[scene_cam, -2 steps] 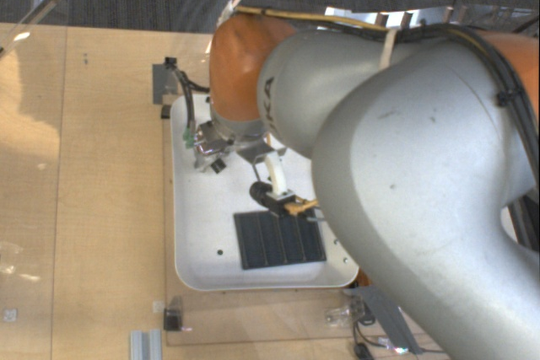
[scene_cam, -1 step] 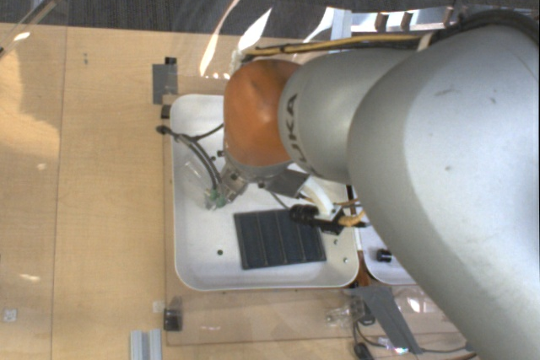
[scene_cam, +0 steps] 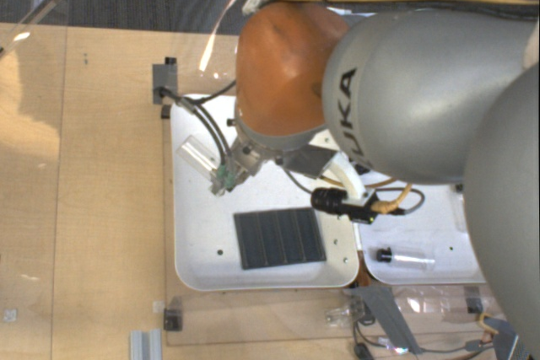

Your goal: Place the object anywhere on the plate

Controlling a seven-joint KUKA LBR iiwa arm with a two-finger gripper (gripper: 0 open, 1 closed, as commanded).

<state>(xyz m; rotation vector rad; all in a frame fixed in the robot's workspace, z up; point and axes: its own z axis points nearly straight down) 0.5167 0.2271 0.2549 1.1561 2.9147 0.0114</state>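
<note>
Bench (scene_cam: 84, 181): pale matt wood. Bins (scene_cam: 194, 265): smooth white plastic. Plate (scene_cam: 279, 238): dark, ribbed, matt. Arm (scene_cam: 422, 80): glossy grey, orange band.

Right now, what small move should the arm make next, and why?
Probably a short shift of the gripper toward the dark ribbed plate, which lies lower in the view in the left bin. The gripper sits beside a clear piece, well off the plate. I cannot tell whether it holds that piece, so check the grasp first.
</note>
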